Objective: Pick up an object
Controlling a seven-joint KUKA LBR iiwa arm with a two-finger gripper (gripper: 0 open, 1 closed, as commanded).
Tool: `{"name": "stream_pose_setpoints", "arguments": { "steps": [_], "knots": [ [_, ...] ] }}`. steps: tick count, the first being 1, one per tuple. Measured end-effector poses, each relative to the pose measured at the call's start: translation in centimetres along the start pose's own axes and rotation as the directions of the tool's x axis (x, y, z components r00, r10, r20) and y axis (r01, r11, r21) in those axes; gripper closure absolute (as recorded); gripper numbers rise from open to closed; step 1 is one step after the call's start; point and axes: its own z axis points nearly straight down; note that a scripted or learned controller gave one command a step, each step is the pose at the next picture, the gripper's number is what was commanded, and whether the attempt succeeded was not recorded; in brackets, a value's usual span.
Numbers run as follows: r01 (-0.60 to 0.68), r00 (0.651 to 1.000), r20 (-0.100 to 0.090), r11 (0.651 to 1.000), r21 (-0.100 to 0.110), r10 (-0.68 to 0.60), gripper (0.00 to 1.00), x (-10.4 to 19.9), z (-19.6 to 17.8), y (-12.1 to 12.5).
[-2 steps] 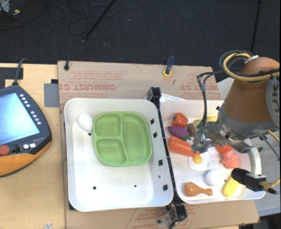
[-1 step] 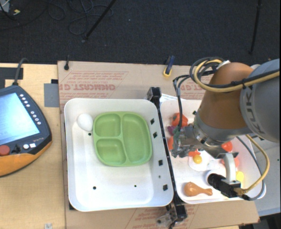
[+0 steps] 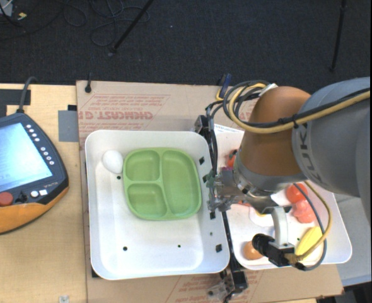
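Observation:
The left bin (image 3: 148, 257) holds a green divided plate (image 3: 162, 183) and a small white egg-shaped thing (image 3: 113, 161) at the plate's upper left. My gripper (image 3: 219, 196) hangs low over the wall between the two bins, beside the plate's right edge. The grey arm and its orange band cover most of the right bin (image 3: 340, 248). Showing past the arm in that bin are a red-orange thing (image 3: 299, 202), a white thing (image 3: 261, 218) and a small brown ball (image 3: 251, 252). I see nothing held in the gripper.
A teach pendant (image 3: 19, 166) with a lit screen lies on the bench at the far left. Cardboard (image 3: 129, 109) lies under the bins. The lower half of the left bin is bare white floor.

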Motion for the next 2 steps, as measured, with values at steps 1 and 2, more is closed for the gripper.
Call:
{"name": "stream_pose_setpoints", "arguments": {
  "steps": [1, 2],
  "knots": [
    [0.001, 1.0, 0.0, 1.0, 0.001, -0.001, 1.0, 5.3, 0.4, -1.0],
    [-0.003, 1.0, 0.001, 1.0, -0.002, 0.003, 1.0, 5.0, -0.7, -1.7]
  ]
}}
